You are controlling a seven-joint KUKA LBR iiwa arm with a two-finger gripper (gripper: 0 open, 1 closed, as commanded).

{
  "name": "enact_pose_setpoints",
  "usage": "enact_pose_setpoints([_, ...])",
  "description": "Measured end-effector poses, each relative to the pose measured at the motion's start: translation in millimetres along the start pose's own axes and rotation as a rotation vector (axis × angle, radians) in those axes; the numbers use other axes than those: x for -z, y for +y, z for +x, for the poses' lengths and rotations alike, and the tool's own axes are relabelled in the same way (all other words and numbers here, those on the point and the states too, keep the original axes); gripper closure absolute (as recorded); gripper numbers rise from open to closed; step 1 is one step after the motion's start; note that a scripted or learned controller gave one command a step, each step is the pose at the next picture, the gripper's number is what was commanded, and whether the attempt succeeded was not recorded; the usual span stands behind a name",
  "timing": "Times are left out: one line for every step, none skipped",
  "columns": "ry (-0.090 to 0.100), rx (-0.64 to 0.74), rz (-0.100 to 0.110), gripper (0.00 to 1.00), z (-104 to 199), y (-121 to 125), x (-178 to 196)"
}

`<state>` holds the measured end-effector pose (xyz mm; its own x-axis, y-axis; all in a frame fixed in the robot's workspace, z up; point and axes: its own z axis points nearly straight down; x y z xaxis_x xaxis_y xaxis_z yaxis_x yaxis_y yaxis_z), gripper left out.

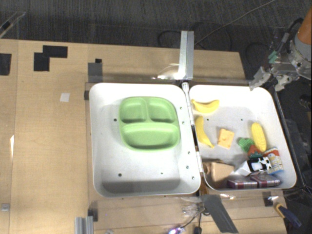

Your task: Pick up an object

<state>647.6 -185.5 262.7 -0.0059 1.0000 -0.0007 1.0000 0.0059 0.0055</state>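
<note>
The right bin holds a jumble of small items. Two yellow bananas lie at its left, with a cheese slice beside them. A corn cob rests toward the right, next to a green piece. A black-and-white carton, a brown box and a dark packet crowd the near edge. My gripper hangs open over the bin's far right corner, above the rim, with nothing between its fingers.
The left bin carries a green divided plate. A metal post rises behind the seam between the bins. The arm's wrist fills the upper right. Cables lie on the dark floor beyond the bench.
</note>
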Motion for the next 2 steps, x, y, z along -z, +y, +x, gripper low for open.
enact_pose_setpoints([0.001, 0.122, 0.002, 0.00, 74, -42, -130])
enact_pose_setpoints([-0.001, 0.315, -0.008, 0.00, 44, -90, -172])
